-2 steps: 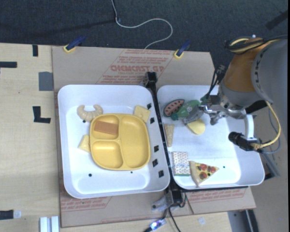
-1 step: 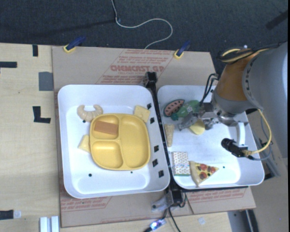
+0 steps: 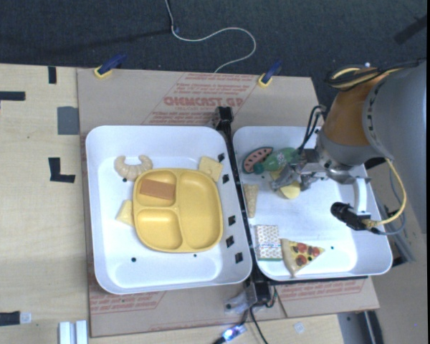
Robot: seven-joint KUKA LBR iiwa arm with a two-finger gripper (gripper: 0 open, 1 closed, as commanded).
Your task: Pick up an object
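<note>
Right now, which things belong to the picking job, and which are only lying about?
Job: pincer; yellow piece and green piece beside it; right bin.
Lying about: pizza slice, yellow divided plate, cracker, clamps, white cable.

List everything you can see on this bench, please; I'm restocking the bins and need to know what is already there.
left bin: 1, white, left half of the bench
right bin: 1, white, beside the left bin
divided plate: 1, yellow, middle of the left bin
brown slab: 1, brown, in the plate's upper left compartment
croissant: 1, tan, left bin, above the plate
cheese wedges: 2, pale yellow, left bin, at the plate's upper right and left edges
watermelon slice: 1, red and green, right bin, upper left
cracker: 1, pale speckled, right bin, lower left
pizza slice: 1, yellow and red, right bin, near edge
cardboard sheet: 1, brown, under both bins
clamps: 2, blue and yellow, cardboard's far edge
arm: 1, grey and orange, over the right bin
gripper: 1, down among small green and yellow items
</note>
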